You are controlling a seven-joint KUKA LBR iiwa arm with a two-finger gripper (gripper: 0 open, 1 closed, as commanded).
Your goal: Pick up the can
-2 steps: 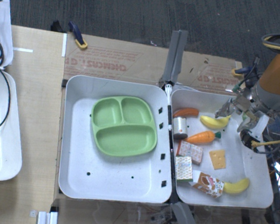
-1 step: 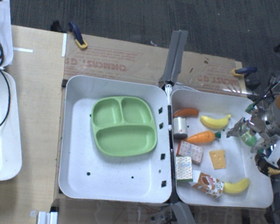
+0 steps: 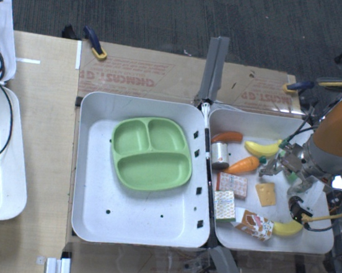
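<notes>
Bench (image 3: 50, 54): a pale wooden top is seen, with a brown cardboard sheet (image 3: 148, 73) laid along its far edge; mirrored red print on the sheet cannot be read with certainty.
Left bin (image 3: 90, 153): a white bin is seen, in which a green divided plate (image 3: 152, 153) is lain toward the far right part.
Right bin (image 3: 313, 240): the arm and all the small items are held within its walls.
Arm (image 3: 340, 133): it is brought in from the right edge, grey with an orange band, over the right side of the right bin.
Gripper (image 3: 274, 168): it is hung over the middle of the right bin, just right of the carrot; whether its jaws are open or closed cannot be told (the fingers are lost in clutter).
Can (image 3: 220, 155): it is lain on its side against the left wall of the right bin, metallic, no label legible, apart from the gripper.
Around the can: a red sausage-shaped item (image 3: 228, 136) is set just beyond it, a carrot (image 3: 243, 165) touching or just beside it on the right, a pink carton (image 3: 232, 185) and a pale printed box (image 3: 224, 205) nearer the front edge.
Other items: a banana (image 3: 262, 148) is placed toward the far edge, a cheese wedge (image 3: 266, 194) mid-bin, a brown printed packet (image 3: 254, 224) and a second banana (image 3: 287, 228) by the front edge; their print is too small to read.
</notes>
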